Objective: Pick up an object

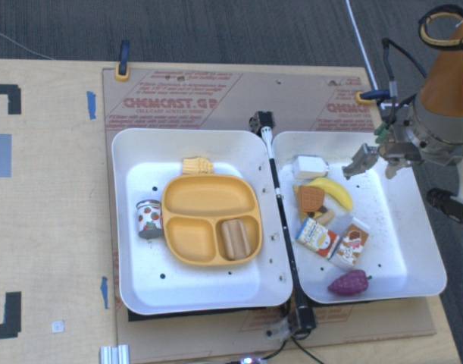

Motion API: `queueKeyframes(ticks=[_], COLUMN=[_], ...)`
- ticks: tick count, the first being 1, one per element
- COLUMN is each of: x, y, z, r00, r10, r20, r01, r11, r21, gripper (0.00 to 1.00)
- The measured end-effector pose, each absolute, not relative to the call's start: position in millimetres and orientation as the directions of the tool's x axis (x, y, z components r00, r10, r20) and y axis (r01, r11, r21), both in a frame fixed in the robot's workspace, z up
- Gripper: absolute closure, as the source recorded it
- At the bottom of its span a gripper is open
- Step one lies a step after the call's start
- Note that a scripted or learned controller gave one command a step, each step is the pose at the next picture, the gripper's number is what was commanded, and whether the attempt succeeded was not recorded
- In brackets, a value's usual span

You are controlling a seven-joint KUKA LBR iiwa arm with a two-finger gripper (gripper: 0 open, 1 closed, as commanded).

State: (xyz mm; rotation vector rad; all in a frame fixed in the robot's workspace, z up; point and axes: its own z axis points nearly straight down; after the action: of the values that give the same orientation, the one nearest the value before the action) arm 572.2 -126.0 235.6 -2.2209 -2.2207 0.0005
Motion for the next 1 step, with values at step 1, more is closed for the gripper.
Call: queueKeyframes(ticks=[1], x=[574.5], y=[-103.6], z=[104.6], r00=[0.001], r10=[1.000], r20=[-0.001], r01=[1.000], r11=[-0.001], r21=[0.018], gripper=[0.00])
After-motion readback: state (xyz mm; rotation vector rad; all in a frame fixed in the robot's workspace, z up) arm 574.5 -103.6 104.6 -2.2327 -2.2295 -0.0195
